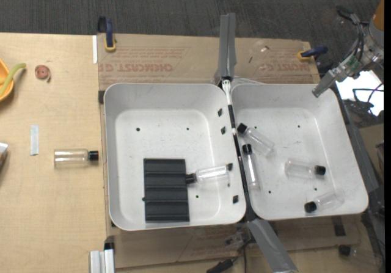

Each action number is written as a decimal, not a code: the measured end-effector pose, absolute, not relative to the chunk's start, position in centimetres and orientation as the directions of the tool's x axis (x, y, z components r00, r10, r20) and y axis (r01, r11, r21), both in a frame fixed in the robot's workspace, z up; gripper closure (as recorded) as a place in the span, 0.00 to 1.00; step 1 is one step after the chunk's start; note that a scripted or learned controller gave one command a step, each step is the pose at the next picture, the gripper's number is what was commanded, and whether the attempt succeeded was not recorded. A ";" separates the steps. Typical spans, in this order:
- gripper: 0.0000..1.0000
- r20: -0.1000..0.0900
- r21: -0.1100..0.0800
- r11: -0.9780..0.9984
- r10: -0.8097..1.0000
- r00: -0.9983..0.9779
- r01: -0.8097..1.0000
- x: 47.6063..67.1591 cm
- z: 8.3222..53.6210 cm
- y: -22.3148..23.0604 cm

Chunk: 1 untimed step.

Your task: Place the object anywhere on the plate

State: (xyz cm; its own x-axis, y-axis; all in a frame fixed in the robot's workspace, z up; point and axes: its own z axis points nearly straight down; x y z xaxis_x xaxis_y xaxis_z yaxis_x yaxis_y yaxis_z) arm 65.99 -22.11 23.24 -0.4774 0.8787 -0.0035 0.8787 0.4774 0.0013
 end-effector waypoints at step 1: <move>0.00 -0.005 0.002 0.642 0.766 -0.642 0.766 66.0 26.2 -22.2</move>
State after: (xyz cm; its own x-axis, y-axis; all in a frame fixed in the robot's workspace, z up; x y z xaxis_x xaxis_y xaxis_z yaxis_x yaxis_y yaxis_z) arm 66.01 -22.16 26.23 -0.6423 0.7665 -0.0050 0.7665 0.6423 0.0019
